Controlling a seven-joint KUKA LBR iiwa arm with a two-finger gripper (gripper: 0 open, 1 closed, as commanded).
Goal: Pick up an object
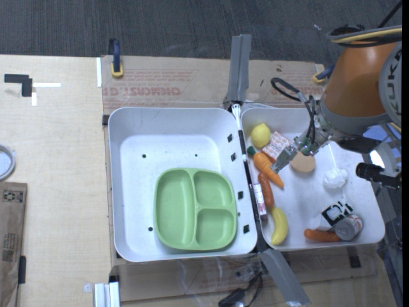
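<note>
Gripper (285, 158), finger state impossible to tell, hangs low in the right bin (367, 200) beside the carrot (268, 170); grasping well likely means centring over it before closing.

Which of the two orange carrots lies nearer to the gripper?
The orange carrot beside the yellow lemon, just left of the gripper; the other carrot lies by the near rim.
</note>
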